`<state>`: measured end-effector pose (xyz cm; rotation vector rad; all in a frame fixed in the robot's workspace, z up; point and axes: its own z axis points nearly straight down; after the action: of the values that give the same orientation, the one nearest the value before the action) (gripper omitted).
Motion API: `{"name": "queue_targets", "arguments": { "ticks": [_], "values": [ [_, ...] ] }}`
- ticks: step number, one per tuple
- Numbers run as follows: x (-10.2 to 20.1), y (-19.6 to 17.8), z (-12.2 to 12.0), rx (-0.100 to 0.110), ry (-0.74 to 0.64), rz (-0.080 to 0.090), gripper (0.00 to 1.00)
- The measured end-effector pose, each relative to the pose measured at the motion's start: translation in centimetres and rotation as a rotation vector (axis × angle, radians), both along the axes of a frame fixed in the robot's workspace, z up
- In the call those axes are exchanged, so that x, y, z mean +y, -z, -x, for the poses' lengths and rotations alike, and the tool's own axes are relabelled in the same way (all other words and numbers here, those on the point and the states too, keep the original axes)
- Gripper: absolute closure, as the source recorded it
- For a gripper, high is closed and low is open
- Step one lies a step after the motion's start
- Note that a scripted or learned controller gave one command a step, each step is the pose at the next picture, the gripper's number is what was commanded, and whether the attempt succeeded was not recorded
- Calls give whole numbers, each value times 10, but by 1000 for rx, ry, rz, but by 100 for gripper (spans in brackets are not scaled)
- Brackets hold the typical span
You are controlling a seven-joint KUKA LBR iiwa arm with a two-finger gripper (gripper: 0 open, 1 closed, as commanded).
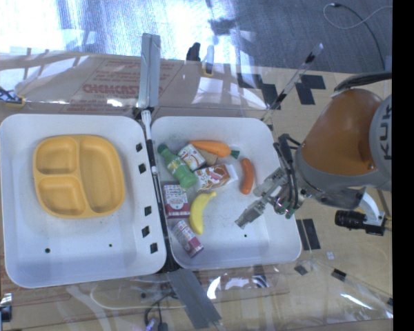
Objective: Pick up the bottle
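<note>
The arm (345, 143) is a thick, rounded body with a broad orange band bulging above the wrist and a pale grey shell beside it, where dark letters, "KU", show at the frame's edge. Below the orange sits a grey collar, and from it a cluster of thin dark cables and small metal parts leads to the gripper (257, 211), a slim grey metal piece with a darker tip. A black cylindrical fitting and a white bracket hang off the wrist's lower side.
</note>
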<state>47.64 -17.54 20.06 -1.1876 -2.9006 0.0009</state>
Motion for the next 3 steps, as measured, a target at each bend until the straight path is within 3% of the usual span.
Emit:
{"name": "queue_targets", "arguments": {
  "ticks": [1,2,3],
  "values": [
    [-6,76,1,0,-140,-2,0],
    [49,-38,-67,-7,-343,2,0],
    [33,-2,-19,-3,-431,-1,0]
  ]
}}
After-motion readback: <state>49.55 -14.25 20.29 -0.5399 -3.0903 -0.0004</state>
